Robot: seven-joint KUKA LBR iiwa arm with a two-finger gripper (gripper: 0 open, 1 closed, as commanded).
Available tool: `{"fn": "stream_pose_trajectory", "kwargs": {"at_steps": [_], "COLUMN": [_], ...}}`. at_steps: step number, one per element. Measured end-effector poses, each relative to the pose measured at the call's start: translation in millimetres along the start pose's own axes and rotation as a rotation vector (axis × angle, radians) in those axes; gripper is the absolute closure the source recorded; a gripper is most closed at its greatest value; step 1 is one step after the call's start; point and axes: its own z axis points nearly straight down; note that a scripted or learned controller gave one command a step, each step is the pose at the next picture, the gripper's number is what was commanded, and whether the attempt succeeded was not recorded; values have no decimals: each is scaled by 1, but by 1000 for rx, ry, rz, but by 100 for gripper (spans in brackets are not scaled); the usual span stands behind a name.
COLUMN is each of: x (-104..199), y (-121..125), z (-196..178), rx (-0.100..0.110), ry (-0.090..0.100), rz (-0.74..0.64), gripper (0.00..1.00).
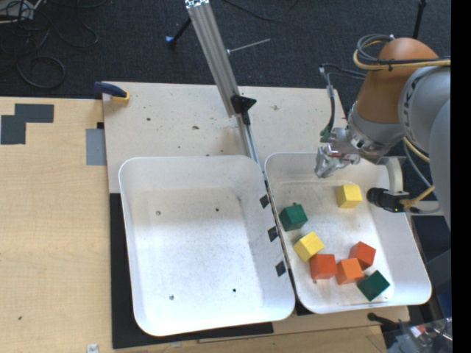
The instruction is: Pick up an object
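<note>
Seven blocks: all lying in the right bin (412, 285), none in the left bin (147, 175).
Pincer: hanging (327, 164) over the right bin's far-left corner; I cannot tell how it is set, and nothing is showing in its grip.
Nearest block: the yellow cube (349, 195), sitting just right of and nearer than the pincer.
Next nearest: the green cube (294, 216), lying nearer and left.

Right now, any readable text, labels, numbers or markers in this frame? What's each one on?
No readable text, label, brand or number.
Checkered pattern, not text: a small black-and-white marker on the top end of the slanted aluminium bar.
The blocks, such as the yellow block near the pincer, have plain faces.
The right bin and left bin carry no print.
</note>
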Motion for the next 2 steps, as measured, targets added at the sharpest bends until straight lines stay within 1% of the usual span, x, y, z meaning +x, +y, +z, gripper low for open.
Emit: {"fn": "stream_pose_trajectory", "kwargs": {"at_steps": [2], "x": [-3], "y": [1], "z": [-83], "rx": [1], "ry": [0], "rz": [-2], "gripper": [100]}}
